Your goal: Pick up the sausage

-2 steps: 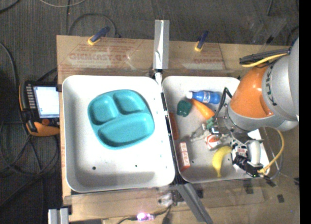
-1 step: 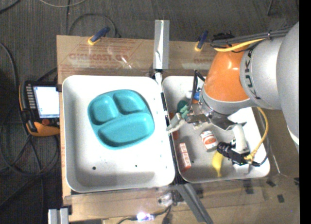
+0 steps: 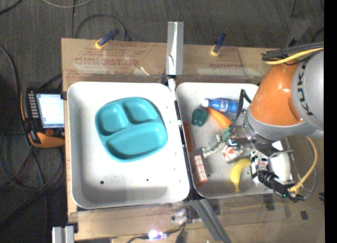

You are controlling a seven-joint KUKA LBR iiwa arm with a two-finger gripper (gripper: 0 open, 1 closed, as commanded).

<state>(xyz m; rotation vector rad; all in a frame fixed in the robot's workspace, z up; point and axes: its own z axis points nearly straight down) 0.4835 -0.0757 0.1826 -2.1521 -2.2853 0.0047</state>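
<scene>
**Grey-and-orange arm working over the right bin, sausage not yet gripped**

Grey and orange, the arm [image 3: 287, 105] is reaching across the right bin [image 3: 185, 105], showing the letters "KUK" on its casing. Beside the right bin, the left bin [image 3: 79, 184] is carrying a teal divided plate [image 3: 131, 127]. The end effector [image 3: 224, 144] is hanging over the right bin's middle; I cannot tell whether it is open or closed. What I am taking for the sausage [image 3: 199, 168], a reddish-brown oblong, is lying by the right bin's near-left corner, apart from the end effector. The approach is seemingly underway; next, it needs shifting towards that corner and descending. A banana [image 3: 238, 172] and blue bottle [image 3: 222, 104] are lying nearby.
</scene>
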